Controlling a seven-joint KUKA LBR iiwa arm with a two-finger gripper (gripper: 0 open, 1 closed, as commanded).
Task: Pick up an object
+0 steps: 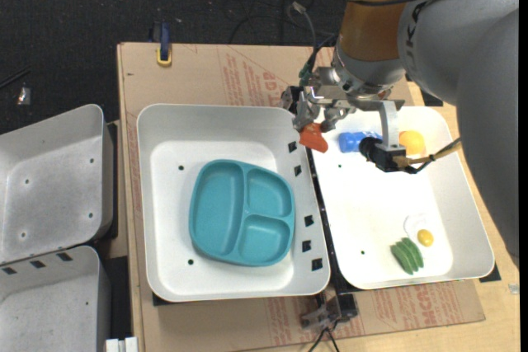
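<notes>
Reaching in from the right, the arm (429, 21) had its gripper (318, 124) parked over the divider between the two white bins, up near the back edge. A small red-orange object (313, 138) sat right at the fingertips and it honestly looked pinched between them, though the view was too cluttered to say how wide the fingers stood. Just right of the fingers, in the right bin (445, 251), lay a blue piece (353, 142), with a yellow piece (412, 143) beyond it. Well below were a green item (407, 255) and a little fried-egg toy (421, 236). Left and below the fingers, a teal divided plate (242, 213) rested in the left bin (165, 136).
</notes>
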